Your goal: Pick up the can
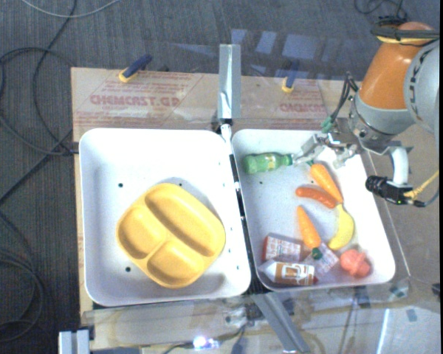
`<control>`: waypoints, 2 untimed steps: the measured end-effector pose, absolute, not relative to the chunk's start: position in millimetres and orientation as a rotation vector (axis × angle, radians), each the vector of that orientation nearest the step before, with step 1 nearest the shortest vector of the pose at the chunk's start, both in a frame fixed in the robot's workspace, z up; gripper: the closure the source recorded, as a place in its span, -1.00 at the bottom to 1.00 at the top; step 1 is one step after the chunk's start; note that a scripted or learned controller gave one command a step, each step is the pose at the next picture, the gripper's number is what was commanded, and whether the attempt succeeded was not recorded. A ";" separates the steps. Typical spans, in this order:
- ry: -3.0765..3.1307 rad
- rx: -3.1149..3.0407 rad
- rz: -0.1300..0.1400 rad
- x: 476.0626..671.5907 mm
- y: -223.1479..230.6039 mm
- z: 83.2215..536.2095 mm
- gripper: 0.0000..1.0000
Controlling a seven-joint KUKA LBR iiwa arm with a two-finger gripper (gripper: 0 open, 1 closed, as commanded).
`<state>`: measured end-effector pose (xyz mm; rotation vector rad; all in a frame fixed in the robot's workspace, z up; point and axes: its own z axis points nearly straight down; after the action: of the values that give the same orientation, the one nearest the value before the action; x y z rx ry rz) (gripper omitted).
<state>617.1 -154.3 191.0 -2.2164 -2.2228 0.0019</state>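
Observation:
The can [282, 248], dark red with a pale label, lies on its side near the front of the right bin [373, 198]. Just in front of it lies an orange-labelled bottle [289, 273]. My gripper [325, 152] hangs over the far part of that bin, well behind the can. Its fingers are spread open and hold nothing. It is between the cap end of a green bottle [266, 162] and the top of an orange carrot [326, 181].
The right bin also holds two more carrots [308, 227], a banana [343, 231], a red strawberry-like toy [354, 262] and a small clear bottle [325, 260]. A yellow divided tray [171, 233] lies in the left bin [103, 161]. A metal divider [227, 87] stands behind the bins.

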 end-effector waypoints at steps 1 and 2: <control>-2.405 -2.020 0.005 603.4 -202.9 155.8 -1.00; -2.404 -2.022 -0.003 526.3 -101.0 93.0 -1.00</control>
<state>526.3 -101.0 93.0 -2.0219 -2.4042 -0.0033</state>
